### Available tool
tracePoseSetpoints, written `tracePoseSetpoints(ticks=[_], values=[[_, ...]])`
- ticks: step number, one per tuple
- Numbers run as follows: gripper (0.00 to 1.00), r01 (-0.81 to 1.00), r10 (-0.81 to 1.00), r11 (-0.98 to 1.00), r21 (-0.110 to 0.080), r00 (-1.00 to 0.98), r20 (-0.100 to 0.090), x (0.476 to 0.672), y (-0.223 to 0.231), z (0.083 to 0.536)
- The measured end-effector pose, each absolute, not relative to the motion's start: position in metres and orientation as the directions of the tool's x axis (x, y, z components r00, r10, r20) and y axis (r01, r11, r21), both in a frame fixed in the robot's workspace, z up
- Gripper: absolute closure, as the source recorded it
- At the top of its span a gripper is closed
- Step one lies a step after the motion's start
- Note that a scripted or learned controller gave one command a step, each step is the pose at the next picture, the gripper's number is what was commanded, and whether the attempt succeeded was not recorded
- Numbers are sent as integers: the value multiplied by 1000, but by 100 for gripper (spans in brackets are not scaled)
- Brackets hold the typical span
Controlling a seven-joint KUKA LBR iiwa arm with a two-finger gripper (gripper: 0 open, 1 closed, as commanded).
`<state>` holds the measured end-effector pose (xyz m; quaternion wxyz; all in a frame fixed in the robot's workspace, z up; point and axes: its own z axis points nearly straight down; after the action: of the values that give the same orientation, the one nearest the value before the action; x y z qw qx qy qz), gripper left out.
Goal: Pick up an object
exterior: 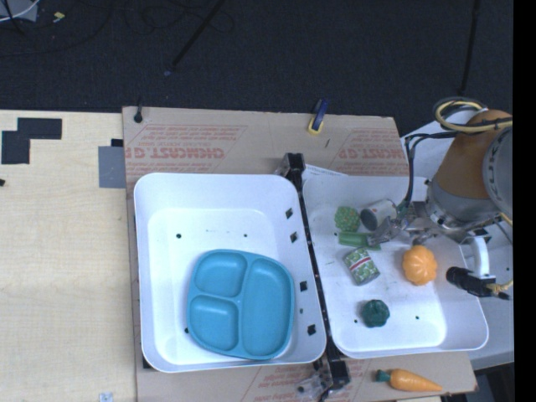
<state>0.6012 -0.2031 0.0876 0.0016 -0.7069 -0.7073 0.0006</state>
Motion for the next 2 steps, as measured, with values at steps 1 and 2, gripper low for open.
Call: tracePoseSetpoints(ticks=[1,2], values=[[100,1000,1000,2,1,-2,2,603,-203,101],[100,1000,1000,1,0,-1,0,604,-203,143]])
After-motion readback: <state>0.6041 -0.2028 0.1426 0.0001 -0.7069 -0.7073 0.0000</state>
